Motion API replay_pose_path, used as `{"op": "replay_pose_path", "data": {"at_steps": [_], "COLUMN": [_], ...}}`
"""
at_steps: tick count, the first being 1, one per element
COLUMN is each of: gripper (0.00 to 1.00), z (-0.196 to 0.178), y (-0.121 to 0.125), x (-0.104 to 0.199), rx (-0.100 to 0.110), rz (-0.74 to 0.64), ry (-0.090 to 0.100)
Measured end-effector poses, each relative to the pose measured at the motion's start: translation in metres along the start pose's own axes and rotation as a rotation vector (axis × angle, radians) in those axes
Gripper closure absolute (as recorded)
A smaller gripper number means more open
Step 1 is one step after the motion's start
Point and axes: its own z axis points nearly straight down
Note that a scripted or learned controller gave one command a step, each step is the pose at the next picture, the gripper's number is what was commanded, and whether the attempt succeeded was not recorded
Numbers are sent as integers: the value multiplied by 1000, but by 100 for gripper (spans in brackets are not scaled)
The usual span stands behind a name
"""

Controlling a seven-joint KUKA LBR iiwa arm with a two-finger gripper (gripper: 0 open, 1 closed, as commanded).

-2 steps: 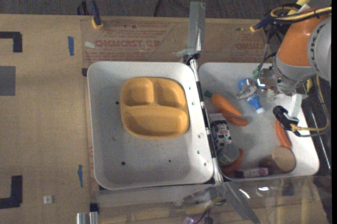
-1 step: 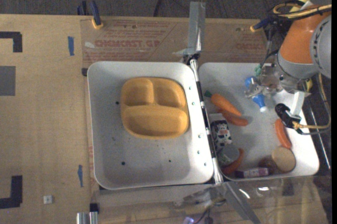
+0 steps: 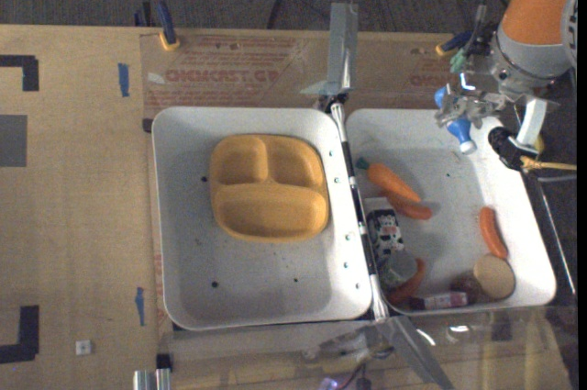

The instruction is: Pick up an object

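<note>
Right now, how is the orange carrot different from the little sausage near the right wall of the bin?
The carrot is longer, tapered, with a green end, lying slantwise near the divider. The sausage is shorter, rounded at both ends, lying nearly lengthwise by the right wall. Both are orange-toned toy foods in the right bin.

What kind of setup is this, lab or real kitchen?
Most likely a robotics lab pick bench, not a kitchen: two white bins on a taped, clamped board, toy food such as a carrot and a yellow divided plate, and loose cables on the floor.
</note>
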Motion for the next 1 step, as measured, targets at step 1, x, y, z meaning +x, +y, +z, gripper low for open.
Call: {"op": "replay_pose_path", "data": {"at_steps": [1], "gripper": [100], "z": [-41], "y": [-25], "x": [14], "rx": [2], "rz": [-129], "ry": [0]}}
